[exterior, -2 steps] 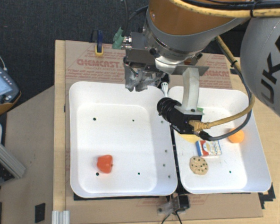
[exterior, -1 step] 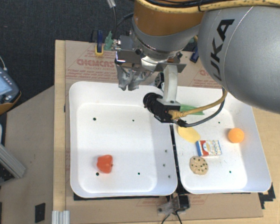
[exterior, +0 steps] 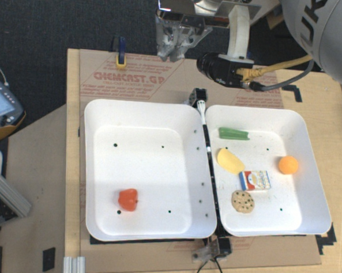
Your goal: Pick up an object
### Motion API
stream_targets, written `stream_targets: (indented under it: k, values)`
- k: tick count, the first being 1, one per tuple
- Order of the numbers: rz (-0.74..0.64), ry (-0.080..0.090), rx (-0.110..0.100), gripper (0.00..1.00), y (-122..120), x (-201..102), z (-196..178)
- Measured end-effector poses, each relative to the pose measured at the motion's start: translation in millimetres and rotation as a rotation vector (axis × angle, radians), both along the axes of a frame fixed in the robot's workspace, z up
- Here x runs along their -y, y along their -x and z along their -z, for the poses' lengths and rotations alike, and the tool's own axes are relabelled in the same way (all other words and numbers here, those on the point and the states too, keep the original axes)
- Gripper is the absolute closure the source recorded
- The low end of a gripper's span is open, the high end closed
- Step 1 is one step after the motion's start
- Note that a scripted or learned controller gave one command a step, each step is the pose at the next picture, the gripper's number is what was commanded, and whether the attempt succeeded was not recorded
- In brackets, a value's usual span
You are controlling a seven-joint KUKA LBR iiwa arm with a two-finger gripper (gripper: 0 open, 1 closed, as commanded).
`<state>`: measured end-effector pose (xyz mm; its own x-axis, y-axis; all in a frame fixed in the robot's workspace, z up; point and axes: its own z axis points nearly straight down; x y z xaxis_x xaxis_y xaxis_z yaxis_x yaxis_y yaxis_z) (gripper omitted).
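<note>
Objects lie in both bins: a red pepper (exterior: 128, 199) left, a cookie (exterior: 242, 201) right; the hand (exterior: 171, 53) hovers beyond them, its grip unclear.

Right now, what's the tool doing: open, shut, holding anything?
Tool: up behind the bins, above the cardboard, nothing visible between its fingers; open or shut cannot be told.

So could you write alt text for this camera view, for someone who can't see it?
Two white bins sit side by side: the left bin holds one red object, the right bin a green piece, yellow piece, orange ball, cookie and small carton. The tool hangs beyond them.
</note>
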<state>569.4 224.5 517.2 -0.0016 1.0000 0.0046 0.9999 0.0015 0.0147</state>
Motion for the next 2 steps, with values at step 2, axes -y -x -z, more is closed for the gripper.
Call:
stream_targets:
  k: [2]
  values:
    - [0.020,0.008,-0.008,1.00,90,194,112]
